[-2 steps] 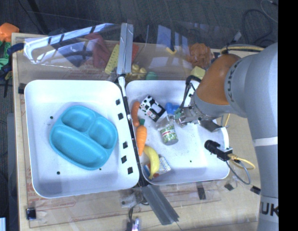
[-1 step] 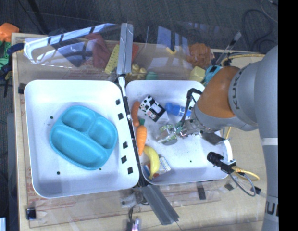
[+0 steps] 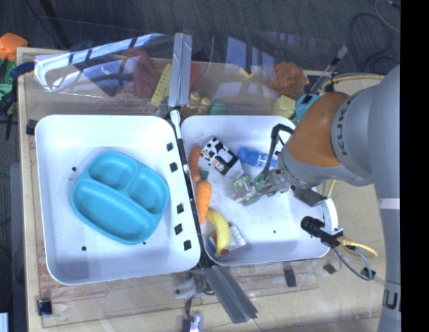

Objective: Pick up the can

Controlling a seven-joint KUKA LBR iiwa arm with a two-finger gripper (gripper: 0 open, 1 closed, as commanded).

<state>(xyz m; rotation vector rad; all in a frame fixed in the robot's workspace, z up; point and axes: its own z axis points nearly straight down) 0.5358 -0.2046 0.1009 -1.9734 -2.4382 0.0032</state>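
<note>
In the right bin a small blue can lies on its side near the middle, beside a black-and-white patterned box. My gripper is down inside this bin, just below and to the right of the blue can. At its tip lies a shiny silver-and-green object, touching or nearly touching it. The orange wrist band and grey arm hide the bin's right side.
Two carrots and a banana lie along the right bin's left wall, with a small packet beside the banana. The left bin holds a blue divided tray. Loose items sit behind the bins.
</note>
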